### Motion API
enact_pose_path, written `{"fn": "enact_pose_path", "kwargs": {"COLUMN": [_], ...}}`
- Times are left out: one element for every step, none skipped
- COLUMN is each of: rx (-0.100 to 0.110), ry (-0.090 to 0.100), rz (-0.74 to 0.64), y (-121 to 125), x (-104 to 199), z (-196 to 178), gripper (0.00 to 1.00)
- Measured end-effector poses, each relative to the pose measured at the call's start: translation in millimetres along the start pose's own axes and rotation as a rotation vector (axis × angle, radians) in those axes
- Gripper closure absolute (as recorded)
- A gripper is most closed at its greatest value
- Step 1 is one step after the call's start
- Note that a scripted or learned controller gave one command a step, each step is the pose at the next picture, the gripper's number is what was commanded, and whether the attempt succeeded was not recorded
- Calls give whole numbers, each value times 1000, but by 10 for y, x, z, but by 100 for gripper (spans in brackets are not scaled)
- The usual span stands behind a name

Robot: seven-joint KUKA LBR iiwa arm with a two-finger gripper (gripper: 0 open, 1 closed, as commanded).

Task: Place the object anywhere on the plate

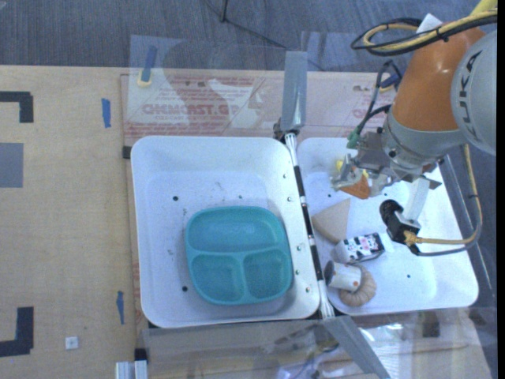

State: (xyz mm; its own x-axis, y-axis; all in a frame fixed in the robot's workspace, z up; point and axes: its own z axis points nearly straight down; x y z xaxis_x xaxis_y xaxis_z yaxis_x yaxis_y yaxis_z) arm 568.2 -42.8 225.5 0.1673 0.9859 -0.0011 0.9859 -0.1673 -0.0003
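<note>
We see the gripper [359, 181] clamped on an orange object [358, 188] over the right bin [450, 279] — a tan wedge [332, 220], cow toy [361, 246] and ring [357, 285] below; teal plate [237, 253] left.

My plate [237, 255] looks like smooth teal plastic, softly glossy; the bins [213, 164] are matt white plastic, the worktop [63, 212] pale, matt wood.
</note>
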Motion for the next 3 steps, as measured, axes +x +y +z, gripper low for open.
{"fn": "enact_pose_path", "kwargs": {"rx": [0, 2, 1], "ry": [2, 2, 2], "rz": [-222, -334, -332], "y": [-231, -906, -902], "x": [473, 916, 907], "z": [-29, 416, 414], "gripper": [100, 100, 0]}}
